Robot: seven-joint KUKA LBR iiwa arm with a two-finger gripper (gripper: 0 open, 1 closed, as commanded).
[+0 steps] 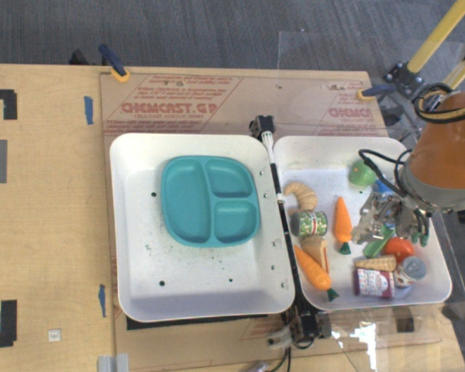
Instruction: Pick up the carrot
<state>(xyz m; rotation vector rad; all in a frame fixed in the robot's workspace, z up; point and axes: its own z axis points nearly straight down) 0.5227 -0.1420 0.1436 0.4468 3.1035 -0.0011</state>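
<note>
While the gripper (387, 222) hangs low over the right bin (442, 285), its metal parts blur into the clutter beneath, so I cannot tell what state it is in, and nothing can be seen held by it. Just beside it, toward the bin's middle, lies a small carrot (342, 221), orange with a green stub at its near end, apart from the gripper by a narrow gap. A second, larger carrot (312, 268) lies slantwise along the bin's left wall, well apart from the gripper. Between the two sit a green-labelled can (310, 224) and a curled croissant (302, 195); under and beside the gripper are a red tomato (400, 247), a purple-labelled can (374, 283) and a green ball (363, 173) (all crowded close). The left bin (132, 231) holds a teal divided plate (211, 200).

My judgement is that the crowding is the main risk: a descent slightly off could close on the tomato or other clutter beneath instead of the carrot, or nudge the small carrot against the can. Two carrots also invite an aim that falls between them.
</note>
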